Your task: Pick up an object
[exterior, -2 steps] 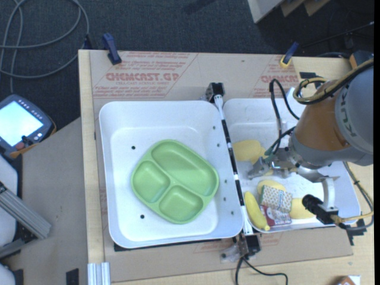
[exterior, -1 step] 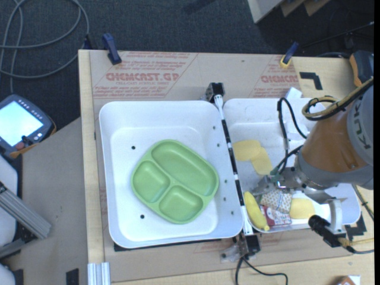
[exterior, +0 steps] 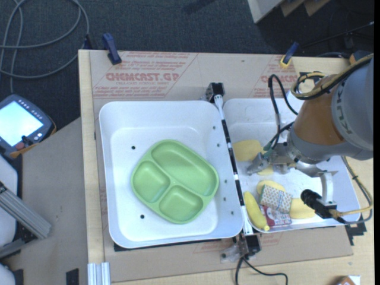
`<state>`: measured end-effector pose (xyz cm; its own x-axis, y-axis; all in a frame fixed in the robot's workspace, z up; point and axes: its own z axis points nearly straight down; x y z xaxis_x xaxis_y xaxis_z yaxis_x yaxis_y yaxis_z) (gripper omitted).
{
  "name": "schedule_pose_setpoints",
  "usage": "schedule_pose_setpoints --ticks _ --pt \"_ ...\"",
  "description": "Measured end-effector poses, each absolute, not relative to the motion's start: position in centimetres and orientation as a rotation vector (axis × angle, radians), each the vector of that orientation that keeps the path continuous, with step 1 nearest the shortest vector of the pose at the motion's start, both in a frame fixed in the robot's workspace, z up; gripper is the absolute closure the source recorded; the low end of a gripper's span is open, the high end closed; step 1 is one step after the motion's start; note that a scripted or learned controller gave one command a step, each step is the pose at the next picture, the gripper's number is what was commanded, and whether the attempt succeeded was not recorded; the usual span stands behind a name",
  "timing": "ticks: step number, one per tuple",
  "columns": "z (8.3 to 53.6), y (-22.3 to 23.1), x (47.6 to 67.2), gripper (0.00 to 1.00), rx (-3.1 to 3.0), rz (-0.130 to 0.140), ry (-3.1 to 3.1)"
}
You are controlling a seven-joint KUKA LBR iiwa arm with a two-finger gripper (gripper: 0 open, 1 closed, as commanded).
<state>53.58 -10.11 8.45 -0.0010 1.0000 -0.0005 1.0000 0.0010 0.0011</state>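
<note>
The tool [exterior: 259, 164] sits low in the right shallow white bin [exterior: 249, 114], its tip touching or just over the pale yellow rounded object [exterior: 245, 149], which lies up-left of it against the divider. Whether the tool is open or closed cannot be told; it looks blurred. The yellow banana [exterior: 254, 211] lies below, long axis along the divider.

arm [exterior: 332, 120] reaches in from right, low over right bin [exterior: 249, 108] | gripper [exterior: 259, 164] just beside pale yellow piece [exterior: 245, 149] | yellow banana [exterior: 255, 211], patterned packet [exterior: 276, 205], more yellow items at bin's near end | left bin [exterior: 113, 129] holds green divided plate [exterior: 174, 180]
</note>
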Motion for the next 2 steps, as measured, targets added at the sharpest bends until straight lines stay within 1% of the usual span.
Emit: schedule_pose_setpoints --ticks 1,2 --pt "9.41 -10.11 53.59 1.0 2.218 0.001 2.221" --pt "9.4 -10.12 53.59 0.0 2.219 0.001 2.221"
